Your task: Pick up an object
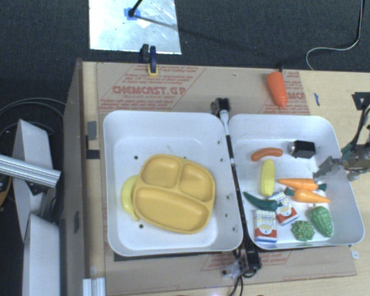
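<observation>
While the arm reaches in from the right edge of my feed, I see its end effector (328, 165) low over the right rim of the right bin (339, 134), with a pale finger-like tip slanting down and left toward the toy food. The wrist behind it is blurred and cropped, so I cannot tell whether the end effector is apart or together, and I see nothing between its tips.

Just left of and below that tip lie two orange carrots (303, 189), one stacked just beneath the other, pointing left. Further left, a yellow corn cob (267, 177) stands on end in my view, with a red sausage (266, 154) above it and a small black block (303, 148) near the bin's upper right. Under the corn a dark green pepper (259, 200) curves along the bin floor, touching a pair of small red-and-white cartons (272, 217). At the lower right sit a green broccoli piece (303, 230) and a green leafy vegetable (322, 221), side by side.

On my left, the left bin (120, 165) holds a yellow compartment tray (172, 193) lying slightly tilted, with a yellow banana (128, 197) peeking out from beneath its left edge. One more orange carrot (277, 88) lies outside the bins on the cardboard-covered worktop (172, 88), above the right bin.
</observation>
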{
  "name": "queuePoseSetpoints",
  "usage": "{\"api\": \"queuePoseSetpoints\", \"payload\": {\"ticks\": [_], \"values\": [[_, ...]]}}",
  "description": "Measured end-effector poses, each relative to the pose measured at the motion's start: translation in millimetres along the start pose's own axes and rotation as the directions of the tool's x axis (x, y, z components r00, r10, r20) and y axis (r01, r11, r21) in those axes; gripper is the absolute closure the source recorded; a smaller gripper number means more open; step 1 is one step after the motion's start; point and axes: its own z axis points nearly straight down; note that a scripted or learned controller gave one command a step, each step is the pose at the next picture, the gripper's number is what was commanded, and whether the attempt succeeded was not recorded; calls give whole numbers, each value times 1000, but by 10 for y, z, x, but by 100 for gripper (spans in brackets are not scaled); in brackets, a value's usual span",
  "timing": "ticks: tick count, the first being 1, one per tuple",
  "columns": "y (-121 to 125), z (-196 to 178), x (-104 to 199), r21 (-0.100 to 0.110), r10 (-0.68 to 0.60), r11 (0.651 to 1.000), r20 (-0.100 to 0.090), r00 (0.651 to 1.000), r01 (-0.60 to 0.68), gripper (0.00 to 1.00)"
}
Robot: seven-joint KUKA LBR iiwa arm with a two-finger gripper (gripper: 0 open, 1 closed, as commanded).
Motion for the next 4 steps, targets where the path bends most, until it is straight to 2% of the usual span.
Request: {"api": "queuePoseSetpoints", "payload": {"ticks": [1, 2, 3, 4], "values": [[75, 1377, 819, 4, 0, 1000, -2, 1000, 0, 0], [22, 1539, 845, -16, 1, 1000, 0, 1000, -1, 0], [45, 1435, 838, -24, 1, 1000, 3, 1000, -1, 100], [-31, 1184, 895, 0, 0, 1000, -1, 1000, 0, 100]]}}
